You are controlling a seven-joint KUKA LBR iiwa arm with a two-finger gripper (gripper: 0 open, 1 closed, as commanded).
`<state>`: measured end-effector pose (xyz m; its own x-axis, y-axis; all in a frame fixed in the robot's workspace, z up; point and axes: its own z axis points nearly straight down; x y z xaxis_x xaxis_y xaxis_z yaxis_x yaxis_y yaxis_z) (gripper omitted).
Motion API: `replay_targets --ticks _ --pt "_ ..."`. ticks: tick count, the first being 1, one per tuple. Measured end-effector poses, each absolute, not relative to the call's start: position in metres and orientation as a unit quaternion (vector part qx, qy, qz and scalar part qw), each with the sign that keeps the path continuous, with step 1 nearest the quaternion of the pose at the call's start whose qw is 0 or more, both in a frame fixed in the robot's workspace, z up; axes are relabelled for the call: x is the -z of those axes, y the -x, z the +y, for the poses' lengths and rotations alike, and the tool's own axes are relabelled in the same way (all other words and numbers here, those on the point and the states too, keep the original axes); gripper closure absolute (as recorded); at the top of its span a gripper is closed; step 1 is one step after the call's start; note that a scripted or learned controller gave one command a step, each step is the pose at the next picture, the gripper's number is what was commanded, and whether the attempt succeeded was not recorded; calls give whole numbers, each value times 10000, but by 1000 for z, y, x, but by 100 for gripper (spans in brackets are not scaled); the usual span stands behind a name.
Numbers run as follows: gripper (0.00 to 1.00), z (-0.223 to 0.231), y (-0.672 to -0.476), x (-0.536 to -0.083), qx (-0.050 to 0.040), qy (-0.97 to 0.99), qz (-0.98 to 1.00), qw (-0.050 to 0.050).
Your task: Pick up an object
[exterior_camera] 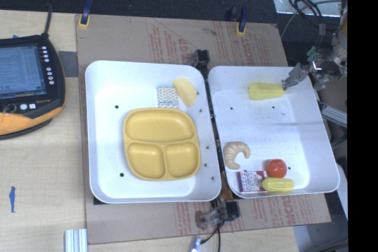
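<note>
My gripper (306, 75) hangs at the far right edge of the right bin (307, 127), just right of a yellow oblong piece (266, 91) that lies near the bin's back. Its tip is close to that piece's right end; contact cannot be made out. Nothing shows as held. Toward the front of the same bin lie a beige croissant (236, 153), a red tomato (276, 167), a yellow-green pod (277, 185) and a small printed packet (250, 180).
The left bin (103, 127) holds a yellow divided plate (161, 143), a pale yellow wedge (185, 91) and a small packet (167, 97). A tablet pendant (26, 82) lies on the bench at far left. Cables (307, 6) hang behind the right bin.
</note>
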<state>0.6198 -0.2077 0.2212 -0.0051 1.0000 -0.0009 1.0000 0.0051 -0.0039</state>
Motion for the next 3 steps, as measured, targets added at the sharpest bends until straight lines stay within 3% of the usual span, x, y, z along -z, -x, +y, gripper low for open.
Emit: replay_targets --ticks 1,2,3 --pt "0 -198 -659 -121 6 7050 -7092 -15" --pt "100 -197 -659 -132 10 7035 -7107 -8" --pt "100 -180 -578 -178 -15 7059 -7083 7"
